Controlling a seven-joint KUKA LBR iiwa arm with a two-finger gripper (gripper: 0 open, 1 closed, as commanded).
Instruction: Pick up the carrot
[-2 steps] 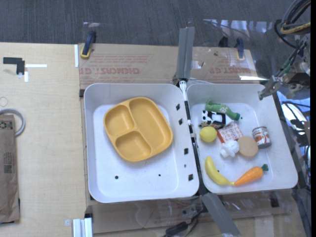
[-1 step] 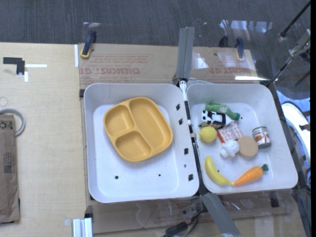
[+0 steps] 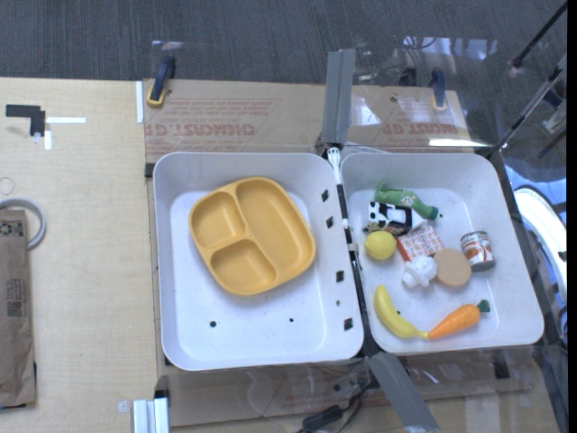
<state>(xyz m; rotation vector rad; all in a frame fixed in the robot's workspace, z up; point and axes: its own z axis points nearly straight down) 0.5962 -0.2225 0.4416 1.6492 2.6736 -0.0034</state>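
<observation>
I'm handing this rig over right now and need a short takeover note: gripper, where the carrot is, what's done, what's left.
Gripper: nothing to report from this frame.
Orange toy carrot with green top: lying near the front of the right white bin, its tip almost at the yellow toy banana, just below the round tan disc.
Done: nothing; the carrot is not lifted.
Left: reach in, grasp the carrot and lift it.

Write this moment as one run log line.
carrot: right bin, front, beside banana | untouched | yellow plate: left bin
</observation>
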